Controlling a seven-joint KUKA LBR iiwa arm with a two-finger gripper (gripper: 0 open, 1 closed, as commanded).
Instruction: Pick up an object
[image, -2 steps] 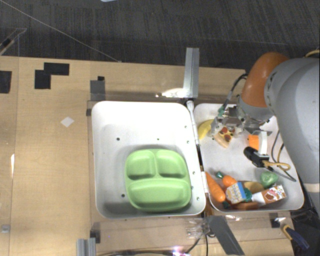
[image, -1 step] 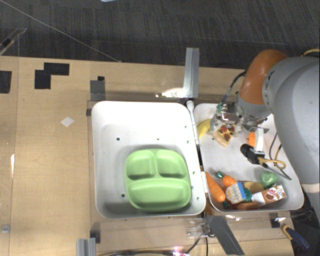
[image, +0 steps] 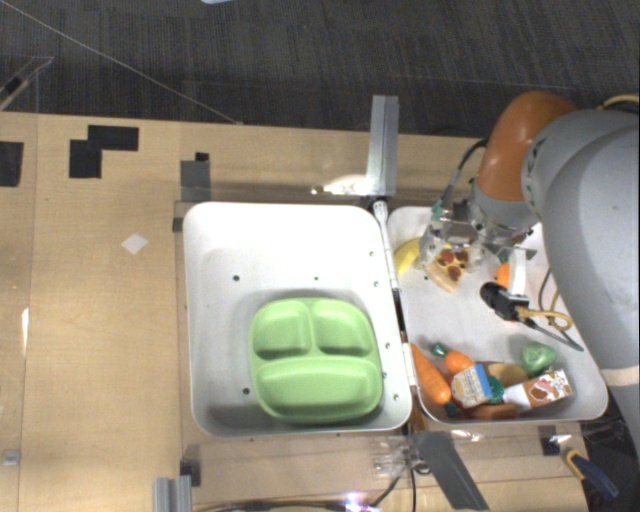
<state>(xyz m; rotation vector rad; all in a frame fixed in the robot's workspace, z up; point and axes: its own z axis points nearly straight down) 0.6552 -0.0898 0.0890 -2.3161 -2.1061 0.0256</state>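
My gripper (image: 452, 243) hangs low over the far left corner of the right bin (image: 462, 322). Directly under it lies a small tan food piece with red spots (image: 445, 270), and I cannot tell whether the gripper touches it. A yellow banana (image: 406, 257) lies just to its left, against the bin wall. Along the near edge of this bin lie an orange carrot (image: 430, 376), a small juice box (image: 472, 384), a red-and-white packet (image: 541, 388) and a green pepper (image: 537, 356).
The left bin (image: 215, 300) holds a green divided plate (image: 315, 358) in its near half. A metal divider post (image: 384, 140) stands behind the wall between the two bins. The grey arm covers the right bin's far right side.
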